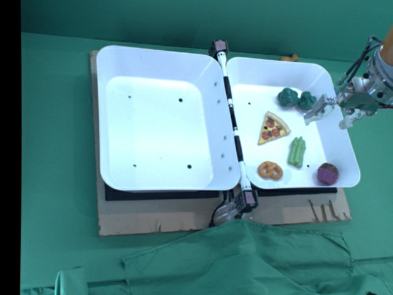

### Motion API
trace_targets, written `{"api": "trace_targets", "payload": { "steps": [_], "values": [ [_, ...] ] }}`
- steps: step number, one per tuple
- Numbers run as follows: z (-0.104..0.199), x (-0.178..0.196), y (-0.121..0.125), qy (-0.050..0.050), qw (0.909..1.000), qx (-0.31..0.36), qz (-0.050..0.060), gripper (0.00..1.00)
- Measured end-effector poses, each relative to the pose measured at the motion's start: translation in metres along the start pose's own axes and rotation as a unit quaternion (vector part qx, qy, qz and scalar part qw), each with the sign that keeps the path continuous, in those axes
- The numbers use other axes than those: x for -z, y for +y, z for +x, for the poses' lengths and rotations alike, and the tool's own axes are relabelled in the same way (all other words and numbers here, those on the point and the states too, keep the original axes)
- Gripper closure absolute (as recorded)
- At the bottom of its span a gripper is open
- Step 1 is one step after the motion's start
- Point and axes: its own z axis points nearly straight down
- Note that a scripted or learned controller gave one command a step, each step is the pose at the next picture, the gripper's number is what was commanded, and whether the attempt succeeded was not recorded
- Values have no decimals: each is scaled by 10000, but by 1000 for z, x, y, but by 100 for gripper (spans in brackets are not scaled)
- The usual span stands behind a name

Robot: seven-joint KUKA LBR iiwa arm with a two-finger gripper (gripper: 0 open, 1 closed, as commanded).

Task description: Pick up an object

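Note:
The right bin holds a pizza slice, two dark green broccoli pieces, a light green asparagus bundle, a pretzel and a purple round object. My gripper hangs over the bin's right edge, its fingers spread open with nothing between them. One fingertip lies just right of the broccoli; the other sits above the bin's right rim.
The left bin adjoins the right one along a black-and-white divider rod. Both bins rest on a cardboard sheet over green cloth. A small orange object lies behind the right bin. A cloth fold covers the front.

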Motion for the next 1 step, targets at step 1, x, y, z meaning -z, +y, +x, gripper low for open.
{"api": "trace_targets", "payload": {
  "steps": [1],
  "values": [
    [-32,-95,-14,3,10000,-23,46,0]
  ]
}}
